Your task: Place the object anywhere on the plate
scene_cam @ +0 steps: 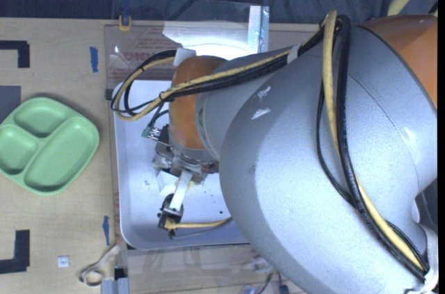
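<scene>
Right now the gripper [178, 169] is down inside the white bin [133, 147], in its 6 o'clock half, while the grey arm [313, 147] covers everything toward 3 o'clock. Whether it is open or closed I cannot tell, because the wrist sits directly over it. For the same reason the object cannot be made out with any certainty. My judgement is that it lies on the bin floor under or just beside the gripper, hidden from this angle. The green three-compartment plate [69, 147] rests on the bench [55, 49] at 9 o'clock of the bin, well apart from the gripper and beyond the bin's wall. The step in hand looks like the pick, so the task seems to be at an early stage. To do it well, the gripper should settle squarely over the object and close on its middle rather than an edge. It should then rise straight up, high enough to clear the wall, before any travel toward 9 o'clock. A hold worth trusting should be evident before that move. Over the plate, the long compartment on its 4 o'clock side is the roomiest target, and a low release there should keep the object from bouncing over the ridges.
</scene>
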Action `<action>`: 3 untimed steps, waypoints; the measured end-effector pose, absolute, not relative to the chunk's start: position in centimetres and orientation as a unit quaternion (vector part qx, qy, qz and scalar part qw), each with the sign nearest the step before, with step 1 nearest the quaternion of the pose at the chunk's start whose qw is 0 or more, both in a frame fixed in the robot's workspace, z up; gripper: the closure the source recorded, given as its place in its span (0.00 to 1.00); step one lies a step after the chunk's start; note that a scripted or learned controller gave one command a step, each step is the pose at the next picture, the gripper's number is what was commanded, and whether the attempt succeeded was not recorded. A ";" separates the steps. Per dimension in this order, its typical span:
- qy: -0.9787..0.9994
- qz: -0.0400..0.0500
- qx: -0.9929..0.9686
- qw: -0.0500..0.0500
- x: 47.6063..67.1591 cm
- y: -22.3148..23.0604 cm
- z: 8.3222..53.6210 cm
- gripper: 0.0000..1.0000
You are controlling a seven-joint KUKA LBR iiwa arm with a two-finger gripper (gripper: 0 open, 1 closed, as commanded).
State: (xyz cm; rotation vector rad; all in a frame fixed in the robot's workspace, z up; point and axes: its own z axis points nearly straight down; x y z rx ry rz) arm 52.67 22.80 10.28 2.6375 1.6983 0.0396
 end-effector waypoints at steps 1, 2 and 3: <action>0.541 0.012 0.841 0.002 52.6 22.8 10.3 0.00; 0.541 0.012 0.841 0.002 52.8 22.8 11.1 1.00; 0.534 -0.004 0.845 0.000 49.3 21.5 22.7 1.00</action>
